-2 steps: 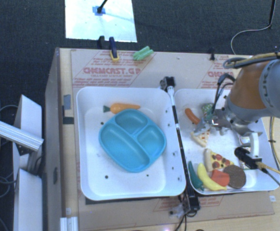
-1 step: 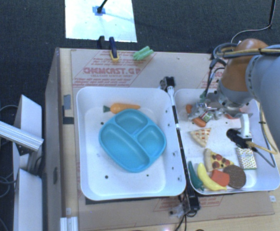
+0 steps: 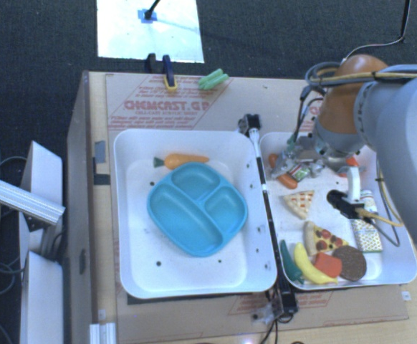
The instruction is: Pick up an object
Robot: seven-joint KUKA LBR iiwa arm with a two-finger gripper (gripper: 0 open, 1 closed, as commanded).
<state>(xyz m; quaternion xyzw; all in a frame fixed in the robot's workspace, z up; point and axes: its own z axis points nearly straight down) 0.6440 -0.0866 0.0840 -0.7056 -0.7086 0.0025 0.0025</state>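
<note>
My gripper [image 3: 295, 165] is low over the back left corner of the right bin [image 3: 402, 260], below the orange wrist band. Right under it lie a small red sausage [image 3: 287, 181] and an orange piece [image 3: 272, 161]; whether either is touched I cannot tell. A pizza slice [image 3: 299, 203] lies just in front of the gripper. Toward the bin's front are a second pizza piece [image 3: 322, 238], a yellow banana [image 3: 307, 264], a red block [image 3: 328, 264], a brown round cookie [image 3: 350, 262], a green pod [image 3: 287, 256] and a pale cracker [image 3: 367, 236].
The left bin [image 3: 140, 264] holds a blue divided plate [image 3: 197, 208] and a carrot [image 3: 183, 160] behind it. A green clip [image 3: 213, 79] and a blue-yellow clamp [image 3: 168, 74] sit on the bench's back edge. The ridge between the bins [image 3: 264, 192] runs close to the gripper's left.
</note>
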